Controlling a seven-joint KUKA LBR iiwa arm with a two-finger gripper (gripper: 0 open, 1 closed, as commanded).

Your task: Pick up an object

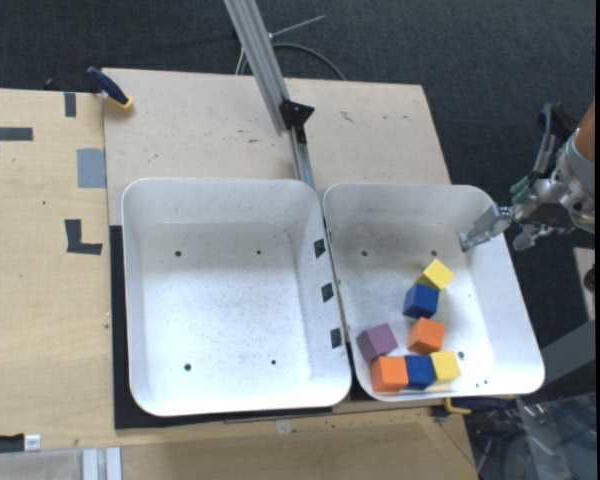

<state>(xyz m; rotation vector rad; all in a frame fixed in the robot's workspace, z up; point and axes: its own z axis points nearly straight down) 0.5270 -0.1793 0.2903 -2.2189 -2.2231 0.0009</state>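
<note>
Pincer (492,224) sits at the right bin's (380,208) 2 o'clock rim, low over the wall; finger state can't be told from this view, and no object is seen between the fingers. Blocks are clustered toward the right bin's 5 o'clock corner, apart from the pincer: yellow block (437,273) nearest, blue block (421,300) touching it below, orange block (426,335), purple block (377,341), then a bottom row of orange cube (389,373), blue cube (420,370) and yellow cube (445,366). Left bin (140,268) lies beside it at 9 o'clock. Both rest on the wooden surface (200,118).
</note>
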